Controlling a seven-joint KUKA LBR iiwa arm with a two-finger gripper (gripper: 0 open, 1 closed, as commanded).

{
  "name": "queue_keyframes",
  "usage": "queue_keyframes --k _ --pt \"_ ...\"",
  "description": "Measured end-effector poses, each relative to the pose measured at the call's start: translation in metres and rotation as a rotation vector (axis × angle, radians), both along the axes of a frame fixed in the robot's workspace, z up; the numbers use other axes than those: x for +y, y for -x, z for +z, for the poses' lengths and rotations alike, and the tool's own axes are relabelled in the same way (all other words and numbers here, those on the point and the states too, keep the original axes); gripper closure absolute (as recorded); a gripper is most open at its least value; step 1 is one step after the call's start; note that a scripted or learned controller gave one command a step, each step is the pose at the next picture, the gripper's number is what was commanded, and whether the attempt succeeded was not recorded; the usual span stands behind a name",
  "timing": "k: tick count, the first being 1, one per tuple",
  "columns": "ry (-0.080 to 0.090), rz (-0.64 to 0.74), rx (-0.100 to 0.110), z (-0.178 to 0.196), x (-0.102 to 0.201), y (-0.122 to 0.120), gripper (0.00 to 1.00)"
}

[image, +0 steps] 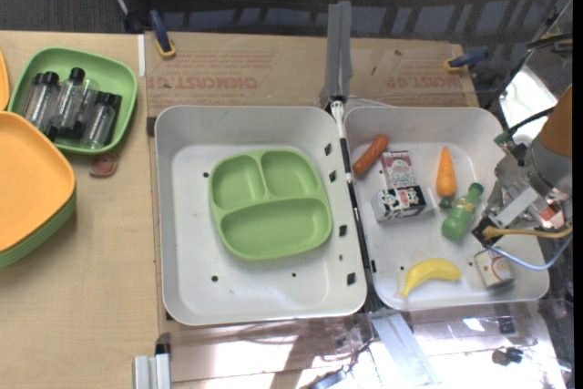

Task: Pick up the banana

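The gripper (496, 228) hangs over the right bin's (414, 118) right side, at about three o'clock; whether it is released or clenched cannot be told. Just beside it, toward nine o'clock, lies a green bottle (460, 212), with a small carton (495, 268) at its six o'clock. The banana (430, 273) lies on the bin floor at the gripper's seven o'clock, apart from it. Farther out are a carrot (444, 172), a milk carton (401, 187) and a sausage (370, 155). The left bin (182, 287) holds a green divided plate (271, 204).

Fixed camera above, slanting down on both bins (168, 196).
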State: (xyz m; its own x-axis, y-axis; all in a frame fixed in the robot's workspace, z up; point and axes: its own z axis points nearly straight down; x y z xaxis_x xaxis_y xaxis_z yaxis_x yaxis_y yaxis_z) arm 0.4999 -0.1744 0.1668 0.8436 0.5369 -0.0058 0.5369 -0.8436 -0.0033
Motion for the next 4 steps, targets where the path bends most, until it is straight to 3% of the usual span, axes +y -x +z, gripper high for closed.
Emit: queue_keyframes --k 1,2,3,4 --pt "-0.001 0.162 -0.001 0.008 0.053 -0.007 1.00" --pt "-0.002 0.197 0.000 -0.044 0.017 0.011 1.00" --pt "-0.001 0.195 -0.003 -0.019 0.071 0.008 1.00" --pt "-0.003 0.179 0.000 -0.077 0.061 0.024 1.00"
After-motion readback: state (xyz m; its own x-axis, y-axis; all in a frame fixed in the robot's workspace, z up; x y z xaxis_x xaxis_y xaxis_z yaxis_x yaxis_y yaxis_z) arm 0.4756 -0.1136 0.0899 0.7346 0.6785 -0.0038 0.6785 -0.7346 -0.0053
